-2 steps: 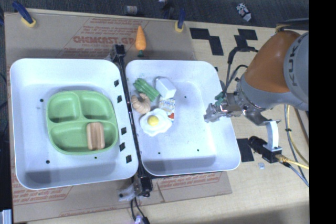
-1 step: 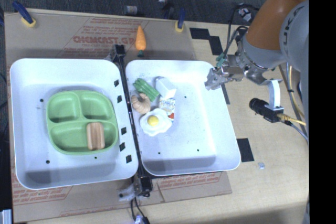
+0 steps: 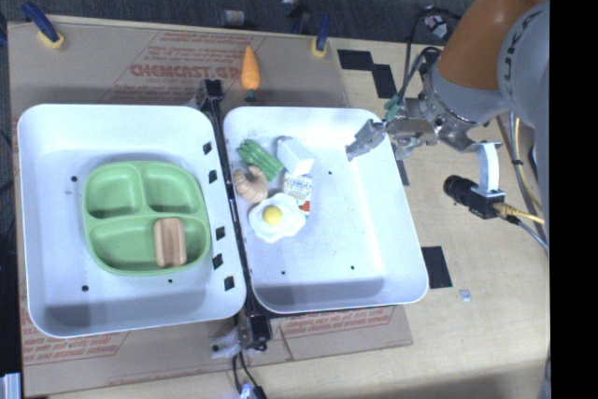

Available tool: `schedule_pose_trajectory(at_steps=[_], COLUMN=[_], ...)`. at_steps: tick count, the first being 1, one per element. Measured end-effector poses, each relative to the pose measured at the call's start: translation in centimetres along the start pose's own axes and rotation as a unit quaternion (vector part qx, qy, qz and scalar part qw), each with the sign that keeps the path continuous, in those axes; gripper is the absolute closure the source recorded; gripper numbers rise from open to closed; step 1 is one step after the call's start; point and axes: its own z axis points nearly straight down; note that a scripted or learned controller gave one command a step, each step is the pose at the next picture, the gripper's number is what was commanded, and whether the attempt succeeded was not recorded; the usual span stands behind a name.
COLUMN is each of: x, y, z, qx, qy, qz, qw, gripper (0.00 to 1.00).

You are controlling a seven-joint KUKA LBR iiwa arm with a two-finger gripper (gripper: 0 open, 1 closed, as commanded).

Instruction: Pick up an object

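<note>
Two shallow white plastic bins sit side by side on a brown cardboard sheet [image 3: 177, 51] printed with red lettering. The left bin [image 3: 56, 145] holds a light green divided plastic plate [image 3: 121, 192], and in that plate's lower right compartment lies a tan, oblong toy bread piece [image 3: 169, 241]. The right bin [image 3: 374, 238] carries a small cluster of toy foods in its upper left part, close to the seam between the bins: a green leafy toy vegetable [image 3: 259, 157], a pinkish-tan rounded toy piece [image 3: 249, 183] just below it, a small white carton with a red label [image 3: 296, 171] to their right, and a toy fried egg with a yellow yolk [image 3: 275, 218] at the bottom of the group, touching or nearly touching the carton. All of these rest on the bin floor. An orange toy carrot [image 3: 249, 68] lies outside the bins on the cardboard, just above the seam.

The grey arm with its orange band [image 3: 481, 42] reaches in from the right, and its grey two-finger gripper [image 3: 363, 141] hangs over the upper right corner of the right bin, well apart from the food cluster. Nothing is seen between its fingers; how far they are spread I cannot tell from this angle
</note>
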Motion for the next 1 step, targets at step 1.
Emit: schedule_pose_trajectory(at_steps=[1], x=[1.21], y=[-0.86], z=[14.67], qx=[-0.001], qy=[0.0], qz=[0.0], qw=[1.0], gripper=[0.0])
